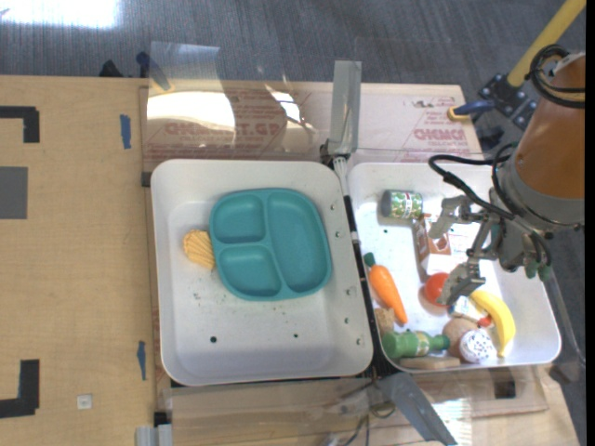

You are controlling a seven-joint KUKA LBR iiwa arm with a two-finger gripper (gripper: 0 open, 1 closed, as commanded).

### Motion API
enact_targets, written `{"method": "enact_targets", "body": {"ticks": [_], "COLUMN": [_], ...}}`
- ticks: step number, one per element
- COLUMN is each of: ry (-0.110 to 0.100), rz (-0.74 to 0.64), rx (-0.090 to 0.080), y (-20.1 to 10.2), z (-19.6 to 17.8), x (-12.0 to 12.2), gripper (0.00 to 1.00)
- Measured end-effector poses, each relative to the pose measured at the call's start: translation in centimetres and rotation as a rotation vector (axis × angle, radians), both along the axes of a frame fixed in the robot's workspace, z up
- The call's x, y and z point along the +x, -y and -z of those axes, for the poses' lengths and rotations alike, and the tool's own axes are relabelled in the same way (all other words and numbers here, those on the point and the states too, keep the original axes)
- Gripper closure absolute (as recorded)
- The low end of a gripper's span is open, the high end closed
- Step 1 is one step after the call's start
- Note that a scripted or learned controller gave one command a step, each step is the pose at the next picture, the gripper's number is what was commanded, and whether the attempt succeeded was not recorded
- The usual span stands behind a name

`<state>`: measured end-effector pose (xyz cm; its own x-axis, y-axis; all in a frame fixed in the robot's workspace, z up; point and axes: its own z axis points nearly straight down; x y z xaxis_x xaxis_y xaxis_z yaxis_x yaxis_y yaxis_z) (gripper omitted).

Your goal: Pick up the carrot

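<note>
The carrot (pixel 388 291), orange with a green top, lies in the right bin (pixel 548 337) near its left wall, pointing toward the front. My gripper (pixel 453 249) hangs over the middle of the same bin, to the right of the carrot and apart from it. Its fingers (pixel 463 282) are spread open with nothing held between them. Below it lie a red tomato (pixel 432 291) and a red-and-white packet (pixel 431 241).
The right bin also holds a green can (pixel 402 204), a banana (pixel 495 316), a green bottle (pixel 415 344), a brown lump (pixel 457 327) and a spotted white ball (pixel 477 346). The left bin (pixel 186 333) holds a teal divided plate (pixel 270 242) and a yellow shell (pixel 198 247).
</note>
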<state>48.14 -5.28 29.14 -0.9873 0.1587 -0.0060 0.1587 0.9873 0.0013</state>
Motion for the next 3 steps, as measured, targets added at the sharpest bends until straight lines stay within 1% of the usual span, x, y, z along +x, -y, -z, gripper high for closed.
{"method": "enact_targets", "body": {"ticks": [1, 2, 3], "ry": [-0.007, -0.004, -0.004], "rz": [-0.016, 0.09, -0.004], "rx": [0.002, 0.0, 0.002], "y": [-4.8, -0.6, -6.4], "z": [10.9, 10.6, 10.6], "x": [2.5, -0.1, -0.1], "gripper": [0.0, 0.0, 0.0]}}
